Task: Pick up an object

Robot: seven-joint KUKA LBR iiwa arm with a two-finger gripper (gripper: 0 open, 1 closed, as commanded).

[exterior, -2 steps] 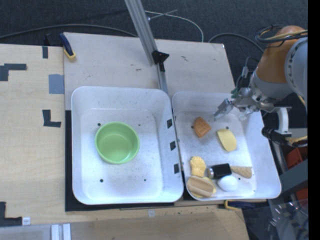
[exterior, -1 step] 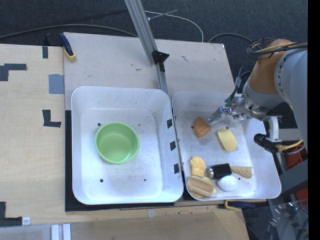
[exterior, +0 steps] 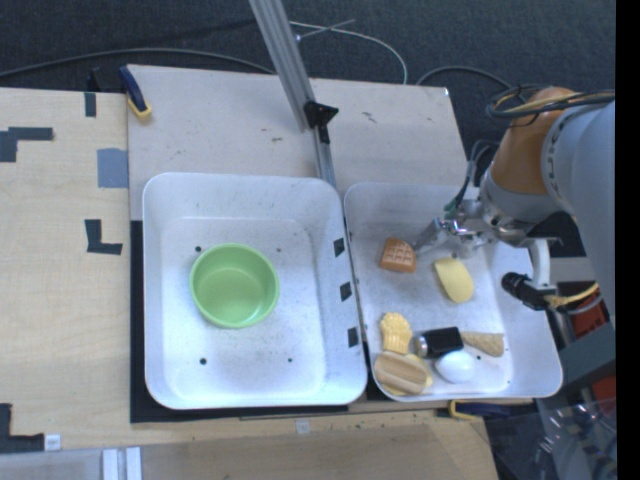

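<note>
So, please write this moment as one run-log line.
gripper: over right bin | holding: nothing seen | nearest: yellow piece, waffle

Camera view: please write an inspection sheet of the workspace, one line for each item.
Surface: pale bench bearing two white bins side by side, left bin and right bin.
Job's things: right bin holds a brown waffle piece, yellow piece, corn cob, bun, black item, white egg, tan wedge.
Clutter: green bowl in left bin.
Grippers: tool low over right bin, between the waffle piece and yellow piece; nothing seen held.
Cables: thin white cable behind the bench.
Surroundings: dark floor; slanted metal pole.
</note>
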